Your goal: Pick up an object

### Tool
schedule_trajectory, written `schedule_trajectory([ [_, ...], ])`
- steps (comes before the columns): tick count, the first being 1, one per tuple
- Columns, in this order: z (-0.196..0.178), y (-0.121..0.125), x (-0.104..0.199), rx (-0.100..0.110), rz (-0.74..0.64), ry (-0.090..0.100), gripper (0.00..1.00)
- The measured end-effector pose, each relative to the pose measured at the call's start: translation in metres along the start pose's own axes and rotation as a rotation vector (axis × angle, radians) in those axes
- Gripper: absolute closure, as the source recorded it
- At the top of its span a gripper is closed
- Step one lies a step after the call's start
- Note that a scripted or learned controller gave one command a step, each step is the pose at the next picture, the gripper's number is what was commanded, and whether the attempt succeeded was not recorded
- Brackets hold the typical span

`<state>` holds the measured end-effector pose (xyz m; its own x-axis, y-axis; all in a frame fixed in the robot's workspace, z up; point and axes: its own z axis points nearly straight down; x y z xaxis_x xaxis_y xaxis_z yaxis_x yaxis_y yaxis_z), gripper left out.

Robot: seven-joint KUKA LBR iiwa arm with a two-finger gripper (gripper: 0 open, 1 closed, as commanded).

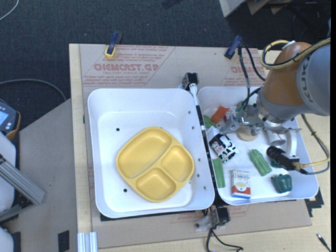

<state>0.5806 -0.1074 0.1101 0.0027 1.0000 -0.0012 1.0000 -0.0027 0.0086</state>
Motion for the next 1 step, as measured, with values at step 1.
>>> schedule_trajectory([
  [1,0.0165,0.0076,-0.0034,-0.015,0.001,-0.005,0.00],
])
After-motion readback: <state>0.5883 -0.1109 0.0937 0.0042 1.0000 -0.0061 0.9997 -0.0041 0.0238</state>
